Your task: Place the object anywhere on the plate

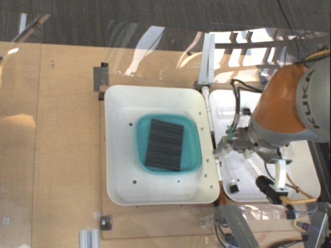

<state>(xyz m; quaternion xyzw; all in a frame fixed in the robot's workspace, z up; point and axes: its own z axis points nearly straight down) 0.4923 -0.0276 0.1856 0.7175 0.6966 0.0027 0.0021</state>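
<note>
The dark ribbed block [165, 145] is lying flat on the teal plate [192, 156], which is sitting in the middle of the left white bin [119, 154]. The arm [282, 105] is hanging over the right bin [310, 174] on the table [51, 138], and whether its end effector [231, 140] is spread or pressed together cannot be told.

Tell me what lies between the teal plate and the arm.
In the camera view, bare white floor of the left bin, then its right rim and the seam where both bins meet, separate the teal plate from the arm.
</note>
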